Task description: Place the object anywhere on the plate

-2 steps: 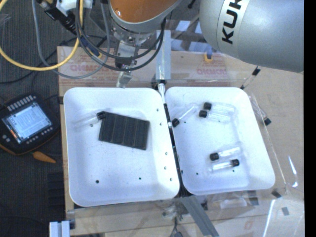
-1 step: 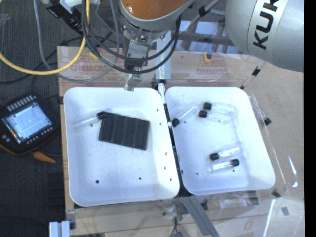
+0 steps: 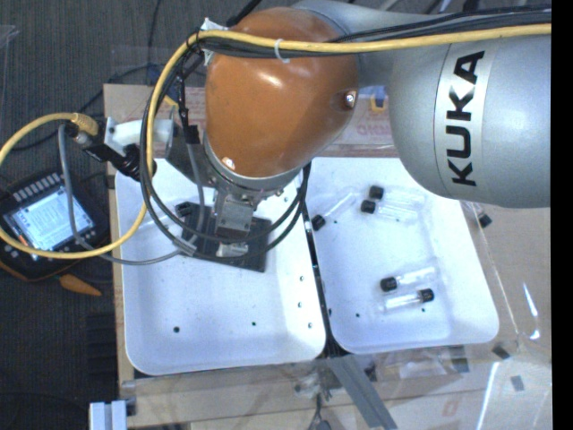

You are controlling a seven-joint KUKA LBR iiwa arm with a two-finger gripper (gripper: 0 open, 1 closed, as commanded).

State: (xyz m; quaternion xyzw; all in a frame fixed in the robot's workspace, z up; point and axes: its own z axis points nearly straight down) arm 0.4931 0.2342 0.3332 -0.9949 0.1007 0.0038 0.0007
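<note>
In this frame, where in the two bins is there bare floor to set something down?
Left bin: the near half, below the dark plate, is bare. Right bin: a bare strip between the upper vials and lower vials. Crowded under the arm, around the plate.

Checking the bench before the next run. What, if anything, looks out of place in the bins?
Nothing looks spilled or broken. Clear vials with black caps lie scattered at different angles in the right bin; the dark plate sits flat in the left bin.
</note>
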